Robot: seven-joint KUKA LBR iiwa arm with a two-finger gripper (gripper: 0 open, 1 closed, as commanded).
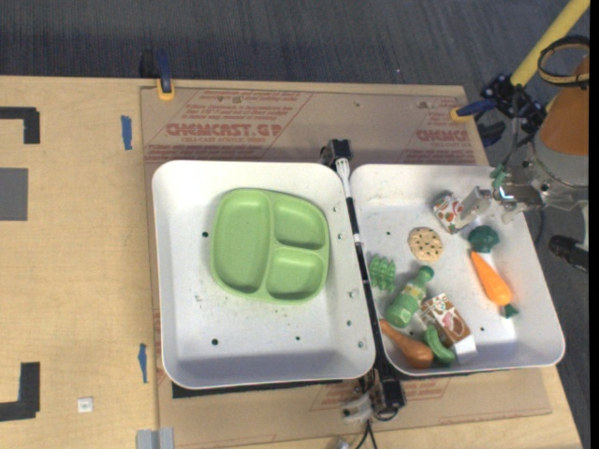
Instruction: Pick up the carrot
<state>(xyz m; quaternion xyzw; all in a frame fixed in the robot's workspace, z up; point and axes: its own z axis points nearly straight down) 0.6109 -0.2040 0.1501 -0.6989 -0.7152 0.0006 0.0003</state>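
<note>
Lying loose in the right bin

Resting on the white floor of the right bin (538,340), the carrot (491,279) sits near its right wall. Both bins stand on a cardboard-covered bench (84,251), dark carpet (281,17) behind. The claw (501,193) hovers at the bin's far right corner; its grip state is unclear.

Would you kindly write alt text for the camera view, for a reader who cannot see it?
An orange carrot lies in the right white bin among toy foods, with the gripper above that bin's far right corner, apart from the carrot. The left white bin holds a green divided plate.
</note>
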